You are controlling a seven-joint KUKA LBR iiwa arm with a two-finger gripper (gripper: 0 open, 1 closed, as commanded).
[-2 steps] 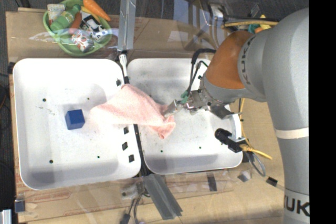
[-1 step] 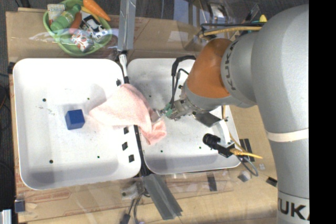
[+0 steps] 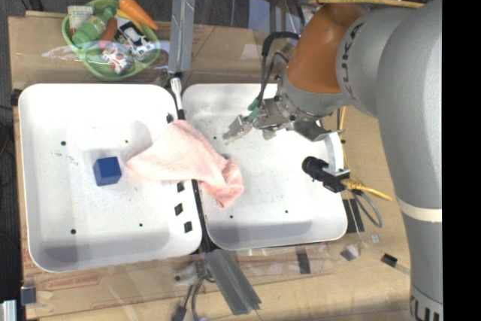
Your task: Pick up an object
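Item: grey KUKA arm (image 3: 406, 124), entering from 3 o'clock, orange band (image 3: 319, 49) above the wrist, reaching over the right bin. Item: left white bin (image 3: 45, 131), occupying the 9 o'clock half of the bench. Item: right white bin (image 3: 301, 214), just beside it toward 3 o'clock, the two touching along a central seam. Item: pink cloth (image 3: 192, 158), crumpled, draped across that seam, part in each bin, near frame centre. Item: green bowl (image 3: 113, 41) of assorted small goods, including an orange carrot-shaped piece, on the bench at 11 o'clock, outside the bins. Item: gripper (image 3: 231, 131), above the right bin's upper-left area, at 1 o'clock from the cloth and apart from it; fingers spread narrowly, nothing between them. Item: blue cube (image 3: 107, 170), in the left bin, at 9 o'clock from the cloth, near it, not touching.
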